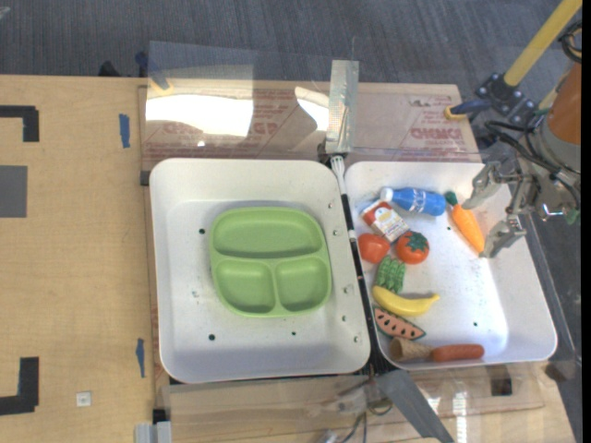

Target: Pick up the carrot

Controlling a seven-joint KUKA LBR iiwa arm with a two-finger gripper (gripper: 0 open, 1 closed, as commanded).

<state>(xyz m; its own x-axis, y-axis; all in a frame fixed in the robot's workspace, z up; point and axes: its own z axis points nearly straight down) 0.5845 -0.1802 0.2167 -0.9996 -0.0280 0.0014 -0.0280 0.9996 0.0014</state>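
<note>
1. Carrot (467,228) lies in the right bin (517,326), near its far right wall, beside the blue bottle (416,200).
2. Pincer (496,212) straddles it, fingers apart.
3. Grasp step, I judge: closing comes next, then lifting.

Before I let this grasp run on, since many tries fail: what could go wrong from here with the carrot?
1. The orange toy carrot lies by the right bin's far wall, so the end effector beside it may bump the rim.
2. The carrot lies at a slant; a poorly aligned pinch could let it slip.
3. The blue plastic bottle sits close to the carrot's green top and might get nudged.
</note>
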